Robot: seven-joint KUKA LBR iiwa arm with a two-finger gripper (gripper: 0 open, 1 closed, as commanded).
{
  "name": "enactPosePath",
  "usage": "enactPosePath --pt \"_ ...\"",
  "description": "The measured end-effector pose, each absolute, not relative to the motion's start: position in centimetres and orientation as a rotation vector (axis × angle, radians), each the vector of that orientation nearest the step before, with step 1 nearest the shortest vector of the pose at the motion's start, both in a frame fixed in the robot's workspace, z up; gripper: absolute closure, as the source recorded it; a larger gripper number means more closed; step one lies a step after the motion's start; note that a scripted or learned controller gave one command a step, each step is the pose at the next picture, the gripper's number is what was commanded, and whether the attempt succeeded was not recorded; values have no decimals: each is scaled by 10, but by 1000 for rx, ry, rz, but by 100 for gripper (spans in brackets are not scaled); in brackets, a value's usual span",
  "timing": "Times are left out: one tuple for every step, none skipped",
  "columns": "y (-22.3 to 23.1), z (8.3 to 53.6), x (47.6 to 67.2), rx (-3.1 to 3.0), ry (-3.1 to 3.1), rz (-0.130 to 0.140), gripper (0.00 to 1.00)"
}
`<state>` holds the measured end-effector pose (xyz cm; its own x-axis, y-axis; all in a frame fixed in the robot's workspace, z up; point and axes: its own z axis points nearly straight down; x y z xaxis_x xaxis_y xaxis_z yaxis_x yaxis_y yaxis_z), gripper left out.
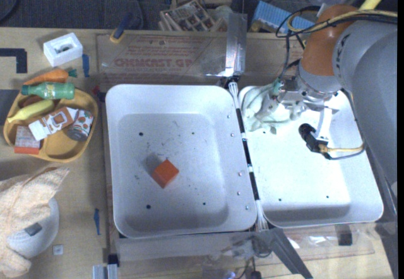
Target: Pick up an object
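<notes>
Arm over right bin, orange block alone in left bin.

Grey arm (369, 76) with orange band enters from right, its pincer (291, 100) low over far-left corner of right bin (315, 195), just beside a pale crumpled object (255, 107) lying there; whether they touch is unclear. Orange block (166, 172) sits near the middle of left bin (120, 145), well apart from pincer. On the surface (101, 63) at left: yellow bowl (47, 145) with toy food, small white box (63, 48) on its far side, beige cloth (28, 208) at near left.
</notes>
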<state>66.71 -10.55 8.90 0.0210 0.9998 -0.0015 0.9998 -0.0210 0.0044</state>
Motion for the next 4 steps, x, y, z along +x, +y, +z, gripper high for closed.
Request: enactPosePath --pt "-76 184 627 2341 2094 -2 0" --pt "-76 192 628 2336 2096 -4 100" --pt "-75 192 628 2336 2096 -4 0" --pt "-87 242 619 2563 1812 -2 0"
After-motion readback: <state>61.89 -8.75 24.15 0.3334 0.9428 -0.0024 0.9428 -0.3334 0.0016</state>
